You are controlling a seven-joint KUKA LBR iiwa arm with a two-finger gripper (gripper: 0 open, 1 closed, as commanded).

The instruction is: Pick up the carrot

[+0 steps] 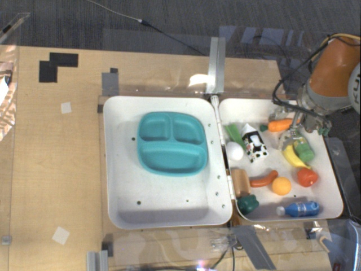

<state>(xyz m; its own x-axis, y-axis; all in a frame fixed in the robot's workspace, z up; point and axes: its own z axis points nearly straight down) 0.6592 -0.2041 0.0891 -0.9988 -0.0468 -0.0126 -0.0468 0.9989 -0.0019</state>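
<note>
The carrot [280, 126], small and orange, lies in the right bin [337, 199] near its far edge. My gripper [300, 132] hangs low over that bin just right of the carrot, under the orange wrist band. Its two dark fingers [293, 133] look apart, and the carrot is beside the left one, not between them. Below the gripper lie a yellow banana [292, 157] and a green pepper [305, 150].
The right bin also holds a cow-patterned carton [255, 143], a green vegetable [233, 132], a white egg [234, 150], a sausage [262, 179], an orange [281, 186], a tomato [307, 177] and a blue bottle [299, 209]. A teal divided plate [172, 143] sits in the left bin [121, 196].
</note>
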